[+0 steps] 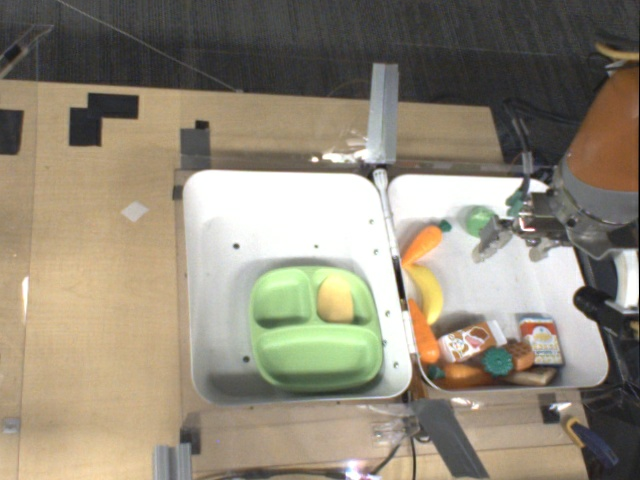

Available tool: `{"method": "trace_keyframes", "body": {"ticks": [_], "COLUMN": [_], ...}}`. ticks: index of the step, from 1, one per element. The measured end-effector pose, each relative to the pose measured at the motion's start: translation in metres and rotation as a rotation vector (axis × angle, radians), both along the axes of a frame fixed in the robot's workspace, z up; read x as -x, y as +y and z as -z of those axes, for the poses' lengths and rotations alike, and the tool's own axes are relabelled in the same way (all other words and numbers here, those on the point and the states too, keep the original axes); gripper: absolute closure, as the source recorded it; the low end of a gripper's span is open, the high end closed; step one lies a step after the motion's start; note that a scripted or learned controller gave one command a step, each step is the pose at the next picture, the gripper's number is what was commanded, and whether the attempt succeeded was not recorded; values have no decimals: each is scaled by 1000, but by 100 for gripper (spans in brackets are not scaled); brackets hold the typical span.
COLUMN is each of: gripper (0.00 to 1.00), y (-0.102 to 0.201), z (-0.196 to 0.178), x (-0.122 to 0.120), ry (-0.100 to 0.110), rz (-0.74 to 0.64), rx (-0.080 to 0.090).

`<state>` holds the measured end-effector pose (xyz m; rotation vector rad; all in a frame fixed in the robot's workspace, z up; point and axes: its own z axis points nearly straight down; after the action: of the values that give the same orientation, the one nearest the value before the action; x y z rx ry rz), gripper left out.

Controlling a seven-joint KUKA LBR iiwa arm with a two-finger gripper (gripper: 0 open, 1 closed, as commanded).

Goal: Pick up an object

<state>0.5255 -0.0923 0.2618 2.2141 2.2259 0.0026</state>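
Camera view has the grey arm with its orange band reaching in from the right, its end effector [512,234] hanging over the far part of the right shallow white bin [590,373], fingers spread and nothing between them. Just to its left, almost at the fingertips, lies a small green rounded toy [479,218], the nearest candidate to pick. Further left and slightly nearer the camera lies an orange toy carrot with a green top [424,244], its long axis slanting from the divider up toward the green toy. A yellow toy banana [429,293] and small printed food boxes [468,342] sit well apart in the near part of the bin. Across the counter [90,298], the left bin holds a green divided plate [312,330] with a yellow egg-shaped toy [336,298]
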Motion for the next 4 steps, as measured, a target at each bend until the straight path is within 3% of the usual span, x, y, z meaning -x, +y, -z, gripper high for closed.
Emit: {"method": "trace_keyframes", "body": {"ticks": [1,2,3,4], "gripper": [0,0,0,0], "y": [-15,-28,1,69], "z": [-32,75,141,76], "x": [32,-58,-25,-47], "ry": [-4,1,0,-3], "rz": [-10,6,-131,-174], "rx": [0,0,0,0]}}
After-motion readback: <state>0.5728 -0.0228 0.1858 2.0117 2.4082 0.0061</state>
